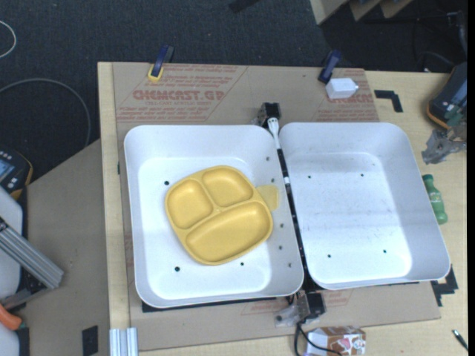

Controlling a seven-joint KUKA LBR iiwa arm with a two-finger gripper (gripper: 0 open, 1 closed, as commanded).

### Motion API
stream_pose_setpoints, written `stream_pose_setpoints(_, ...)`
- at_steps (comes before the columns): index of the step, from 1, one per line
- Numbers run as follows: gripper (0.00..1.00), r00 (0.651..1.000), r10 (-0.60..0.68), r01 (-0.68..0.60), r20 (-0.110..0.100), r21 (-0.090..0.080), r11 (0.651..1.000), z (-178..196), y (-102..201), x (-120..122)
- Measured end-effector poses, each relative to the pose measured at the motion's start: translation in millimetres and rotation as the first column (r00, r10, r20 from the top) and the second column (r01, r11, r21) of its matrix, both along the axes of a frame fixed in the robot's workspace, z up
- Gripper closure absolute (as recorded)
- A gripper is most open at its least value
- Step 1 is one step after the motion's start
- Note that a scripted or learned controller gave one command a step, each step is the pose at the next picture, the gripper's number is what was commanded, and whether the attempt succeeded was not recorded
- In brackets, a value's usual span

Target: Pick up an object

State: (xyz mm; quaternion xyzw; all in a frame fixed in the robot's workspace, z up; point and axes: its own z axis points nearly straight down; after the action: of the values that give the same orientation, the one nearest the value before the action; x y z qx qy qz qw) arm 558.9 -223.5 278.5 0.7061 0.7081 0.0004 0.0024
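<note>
- Yellow divided plate (218,215) is lying flat in the left bin (141,199), slightly left of centre, tilted askew.
- Right bin (415,221) is sitting just beside it, rims touching.
- Gripper (445,145) is hanging at the right edge, well apart from the plate; grip state cannot be told.

Brightness: even and fairly bright over the counter (223,87); the dark floor (67,21) beyond it stays dim.
Light source: seems overhead, diffuse.
Glare: the left bin (141,199) looks washed out along its left wall; the right bin (356,199) is bright with faint grey smudges.
Shadows: soft and short; a thin one under the yellow plate (219,213) on its lower edge, and dark lines under the near rims of both bins.
Sharpness: moderate; printed letters on the counter above the left bin are readable but soft.
Edges: the hand (443,148), right of the right bin, looks blurred.
</note>
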Motion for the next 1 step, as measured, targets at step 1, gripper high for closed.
stream_pose_setpoints(1, 1.0, 1.0, 0.001, -0.001, 0.003, -0.001, 1.0, 9.7, 0.2, 50.4)
